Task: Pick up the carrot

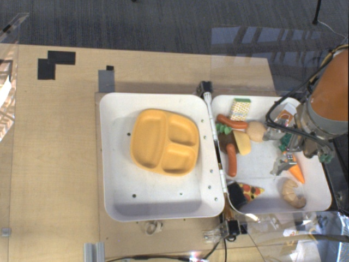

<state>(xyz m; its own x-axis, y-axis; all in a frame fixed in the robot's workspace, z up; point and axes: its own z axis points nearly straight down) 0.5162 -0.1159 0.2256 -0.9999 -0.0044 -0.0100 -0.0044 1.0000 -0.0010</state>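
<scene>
Two hazards apply. Carrot (296, 173) lies at the right bin's (256, 165) right side, just below the jaws (286, 161); whether the jaws are wide or narrow cannot be determined. An off-centre closure could squeeze the tapered carrot sideways toward the croissant (293, 193) nearby.

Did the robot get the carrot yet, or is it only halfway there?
About halfway. Done: the arm has reached over the right bin, and its pincer sits right next to the carrot. In hand: nothing that I can be sure of; the carrot lies on the bin floor beside the croissant. Left: closing on the carrot and lifting it.
</scene>
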